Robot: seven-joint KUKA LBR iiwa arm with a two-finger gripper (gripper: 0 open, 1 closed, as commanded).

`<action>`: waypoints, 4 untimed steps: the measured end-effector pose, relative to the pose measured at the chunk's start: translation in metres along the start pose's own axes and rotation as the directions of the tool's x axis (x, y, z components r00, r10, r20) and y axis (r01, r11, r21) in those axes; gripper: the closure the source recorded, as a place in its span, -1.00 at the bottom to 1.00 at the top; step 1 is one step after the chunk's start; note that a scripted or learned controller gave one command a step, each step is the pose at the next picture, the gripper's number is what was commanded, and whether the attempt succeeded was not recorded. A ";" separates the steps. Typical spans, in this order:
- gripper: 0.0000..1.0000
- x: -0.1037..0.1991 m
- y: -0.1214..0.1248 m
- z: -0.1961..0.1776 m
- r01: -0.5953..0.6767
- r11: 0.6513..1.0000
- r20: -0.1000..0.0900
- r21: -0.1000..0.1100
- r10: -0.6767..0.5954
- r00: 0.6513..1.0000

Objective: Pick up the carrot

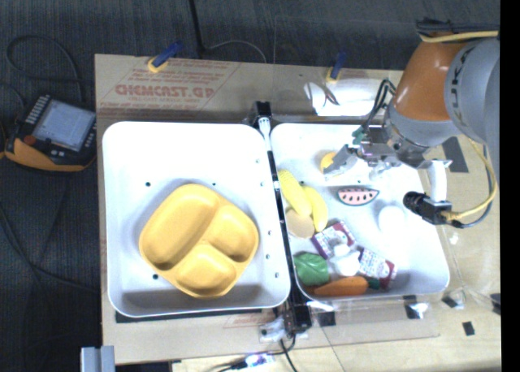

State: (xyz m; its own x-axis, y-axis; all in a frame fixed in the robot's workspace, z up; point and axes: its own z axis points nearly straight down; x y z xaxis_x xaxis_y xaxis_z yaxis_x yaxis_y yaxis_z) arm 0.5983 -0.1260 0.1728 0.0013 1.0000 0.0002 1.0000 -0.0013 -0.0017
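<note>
Grey arm (443, 90) with orange band: highest item, reaching in over far side of right bin (437, 269). Left bin (122, 224), well apart from gripper (351, 157), bearing large yellow divided dish (199, 236); not involved.

Gripper state: cannot tell whether released or clenched. Nothing seen grasped.

Carrot (341, 287): well apart from gripper, at opposite side of right bin, lying flat just beside near wall. Green toy vegetable (310, 267) touching or nearly touching its left end; printed packet (375, 265) crowding its right end, on the gripper's side.

Step in hand, as judged: approach, not yet begun.
1. Travel across bin above clutter, clearing watermelon slice (357, 195) between gripper and carrot.
2. Stop over mid-length of carrot.
3. Rotate wrist to close across short axis, not along it.
4. Descend straight; watch for wall contact and for trapping packet.

Long axis: roughly parallel to near wall, left to right in camera view. Taper apparently toward left end, thicker end right; not certain
</note>
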 end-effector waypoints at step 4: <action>-1.00 -0.009 0.074 0.072 -0.073 0.997 0.005 -0.013 0.073 0.997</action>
State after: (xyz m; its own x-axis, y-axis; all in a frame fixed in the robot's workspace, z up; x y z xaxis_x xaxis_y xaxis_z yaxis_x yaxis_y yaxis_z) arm 0.6721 -0.1348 0.1005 0.0745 0.9972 -0.0048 0.9972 -0.0744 0.0118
